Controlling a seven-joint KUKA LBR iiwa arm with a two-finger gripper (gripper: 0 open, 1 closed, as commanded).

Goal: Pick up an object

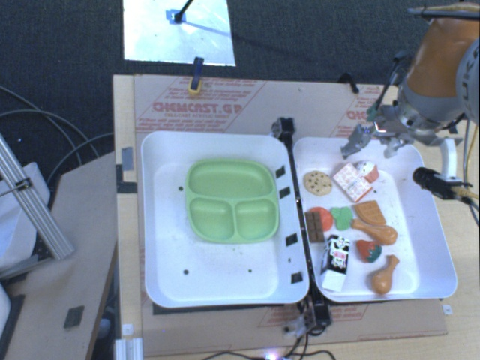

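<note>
A green divided plate (pixel 230 201) lies in the left white bin (pixel 161 276). Both bins rest on a cardboard sheet (pixel 225 103). Behind it, a shiny metal sheet (pixel 150 21) lies on dark carpet (pixel 52 51)

A pale green three-compartment plastic tray (pixel 231 201) lies in the plain white left bin (pixel 161 223). The white right bin (pixel 427 231) holds a tan round cookie with dark chips (pixel 318 182), a red-and-white checked box (pixel 353 181), a green toy piece (pixel 342 217) beside a red-orange one (pixel 320 218), a dark brown bar (pixel 314 226), two orange-brown drumsticks (pixel 376 233) (pixel 384 275), a red-and-green toy vegetable (pixel 367 250), and a black-and-white patterned carton (pixel 337 256). The worktop (pixel 225 103) is light brown board with red printed lettering. The arm (pixel 442 58) shows orange above grey metal.
</note>
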